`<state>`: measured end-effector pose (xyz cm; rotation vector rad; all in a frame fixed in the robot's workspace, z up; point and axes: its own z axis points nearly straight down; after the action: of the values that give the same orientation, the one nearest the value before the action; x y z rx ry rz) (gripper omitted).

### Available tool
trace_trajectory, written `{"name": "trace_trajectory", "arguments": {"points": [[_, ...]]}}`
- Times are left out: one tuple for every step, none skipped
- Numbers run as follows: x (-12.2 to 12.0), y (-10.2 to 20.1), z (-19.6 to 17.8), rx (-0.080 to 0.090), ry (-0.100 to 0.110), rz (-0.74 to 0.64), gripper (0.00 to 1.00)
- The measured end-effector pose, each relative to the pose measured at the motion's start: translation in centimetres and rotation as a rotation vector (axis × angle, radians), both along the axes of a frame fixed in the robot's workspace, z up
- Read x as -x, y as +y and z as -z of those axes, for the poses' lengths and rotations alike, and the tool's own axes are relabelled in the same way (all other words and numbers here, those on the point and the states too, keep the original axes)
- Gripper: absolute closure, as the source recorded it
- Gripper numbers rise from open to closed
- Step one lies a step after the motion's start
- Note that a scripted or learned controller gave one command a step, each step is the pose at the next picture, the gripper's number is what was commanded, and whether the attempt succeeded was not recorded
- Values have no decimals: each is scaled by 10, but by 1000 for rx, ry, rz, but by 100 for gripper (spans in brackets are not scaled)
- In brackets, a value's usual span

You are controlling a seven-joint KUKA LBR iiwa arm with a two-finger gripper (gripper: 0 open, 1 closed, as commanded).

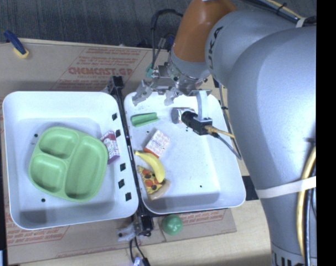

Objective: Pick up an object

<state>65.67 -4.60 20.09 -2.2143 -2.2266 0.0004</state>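
The claw (155,95) hangs over the far end of the right bin (228,190), its two fingers spread apart with nothing between them, so the pick is not yet made. Just below it, toward the bin's far left corner, lies a green stick (144,118), the nearest candidate; a small packet (156,143), a banana (152,165) and a pizza slice (152,183) lie along the bin's left wall. By my judgement the descent, the closing and the lift are all still to do.
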Motion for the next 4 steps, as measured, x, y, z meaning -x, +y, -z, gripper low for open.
{"name": "trace_trajectory", "arguments": {"points": [[0, 0, 0, 0, 0, 0, 0], [0, 0, 0, 0, 0, 0, 0], [-1, 1, -10, 0, -1, -5, 100], [-1, 1, -10, 0, -1, -5, 0]]}}
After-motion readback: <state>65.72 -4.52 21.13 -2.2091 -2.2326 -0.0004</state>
